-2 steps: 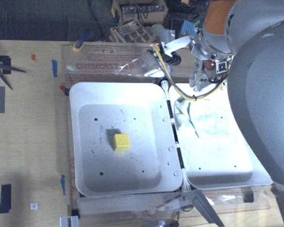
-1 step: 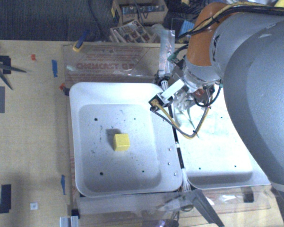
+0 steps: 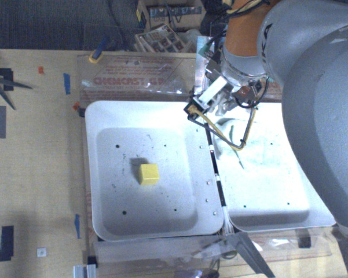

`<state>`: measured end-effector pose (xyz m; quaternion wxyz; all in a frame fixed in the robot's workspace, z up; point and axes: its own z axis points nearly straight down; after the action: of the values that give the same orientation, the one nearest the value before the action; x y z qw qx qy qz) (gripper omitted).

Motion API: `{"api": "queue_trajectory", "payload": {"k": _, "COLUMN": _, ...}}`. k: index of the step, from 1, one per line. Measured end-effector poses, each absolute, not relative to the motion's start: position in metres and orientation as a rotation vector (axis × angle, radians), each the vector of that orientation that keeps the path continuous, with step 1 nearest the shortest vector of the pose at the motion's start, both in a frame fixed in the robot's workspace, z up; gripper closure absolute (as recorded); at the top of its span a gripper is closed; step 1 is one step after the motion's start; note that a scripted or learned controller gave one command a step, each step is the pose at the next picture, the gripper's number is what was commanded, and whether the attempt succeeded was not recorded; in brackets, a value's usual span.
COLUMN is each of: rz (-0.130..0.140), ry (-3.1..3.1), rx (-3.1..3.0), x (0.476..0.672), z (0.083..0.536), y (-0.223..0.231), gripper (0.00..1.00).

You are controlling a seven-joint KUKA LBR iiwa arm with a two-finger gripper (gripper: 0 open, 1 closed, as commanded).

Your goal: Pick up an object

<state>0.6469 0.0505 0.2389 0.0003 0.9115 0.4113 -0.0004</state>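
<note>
- Camera view, from above at a slant: we see two shallow white bins side by side on a wooden bench (image 3: 35, 172).
- Left bin (image 3: 98, 126) holds a small yellow block (image 3: 149, 174), lying on the bin floor a little left of centre, casting a short shadow up-left. Nothing touches it.
- We count a few dark specks and small holes scattered on that bin's floor around the block.
- Right bin (image 3: 278, 213) has faint greenish smears on its floor; we make out no loose object in it.
- Arm (image 3: 312, 68), grey with an orange band (image 3: 246, 22), comes in from the right and covers the upper right.
- Gripper (image 3: 223, 112) sits over the far end of the divide between the bins, well apart from the block, up and to its right.
- We cannot tell the gripper's state; that area is cluttered with a white-black bracket (image 3: 205, 100) and a yellow cable loop (image 3: 234, 138).
- Behind the bins lies a clear plastic sheet with red lettering (image 3: 133, 77).
</note>
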Motion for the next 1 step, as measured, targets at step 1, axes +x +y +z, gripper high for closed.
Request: {"api": "queue_trajectory", "payload": {"k": 1, "rz": 0.000, "ry": 1.630, "rx": 2.686, "x": 0.6455, "z": 0.0942, "y": 0.1051, "gripper": 1.00}}
